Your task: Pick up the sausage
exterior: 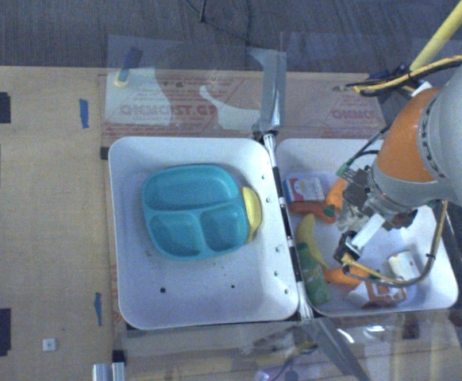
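Looking down from my remote seat, the biggest thing in play is the grey arm, which reaches over the right bin and covers much of that bin's middle. The gripper hangs over the centre of the right bin; I cannot tell from this angle whether it is open or closed, and I see nothing held in it.

A yellow banana lies along the wall the right bin shares with its neighbour. A red-and-white packet lies in the right bin's far part, by that same wall.

The sausage, reddish-brown and slim, lies in the right bin between the packet and the banana, close to that shared wall and running across the bin toward its centre. Its inner end meets an orange piece that I take for a carrot.

I judge the sausage to be a light toy, fairly stiff, smooth and round, so likely to roll or squirt out of a pinch. I would take it at mid-length, across its narrow width, keeping clear of the packet's edge and the banana tip.
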`<state>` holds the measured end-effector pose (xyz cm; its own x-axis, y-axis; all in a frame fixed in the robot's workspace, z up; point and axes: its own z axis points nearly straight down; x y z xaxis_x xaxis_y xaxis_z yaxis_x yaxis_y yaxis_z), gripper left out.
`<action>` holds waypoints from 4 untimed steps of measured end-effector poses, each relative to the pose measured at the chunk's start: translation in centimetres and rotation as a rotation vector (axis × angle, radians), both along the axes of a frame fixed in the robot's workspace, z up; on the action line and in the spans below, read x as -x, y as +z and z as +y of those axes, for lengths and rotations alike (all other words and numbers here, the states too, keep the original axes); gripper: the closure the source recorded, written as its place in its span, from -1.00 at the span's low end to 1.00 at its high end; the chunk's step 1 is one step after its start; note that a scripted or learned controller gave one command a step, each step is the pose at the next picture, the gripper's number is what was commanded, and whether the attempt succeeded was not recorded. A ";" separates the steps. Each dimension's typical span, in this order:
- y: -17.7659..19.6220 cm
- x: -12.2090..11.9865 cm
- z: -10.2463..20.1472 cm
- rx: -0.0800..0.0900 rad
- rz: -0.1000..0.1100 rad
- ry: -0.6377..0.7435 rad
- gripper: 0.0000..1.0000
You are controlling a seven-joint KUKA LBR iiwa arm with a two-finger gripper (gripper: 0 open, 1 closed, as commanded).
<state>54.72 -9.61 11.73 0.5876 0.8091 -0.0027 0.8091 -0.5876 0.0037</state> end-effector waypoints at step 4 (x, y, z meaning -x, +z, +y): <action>6.7 -5.5 2.8 -0.005 0.003 -0.662 1.00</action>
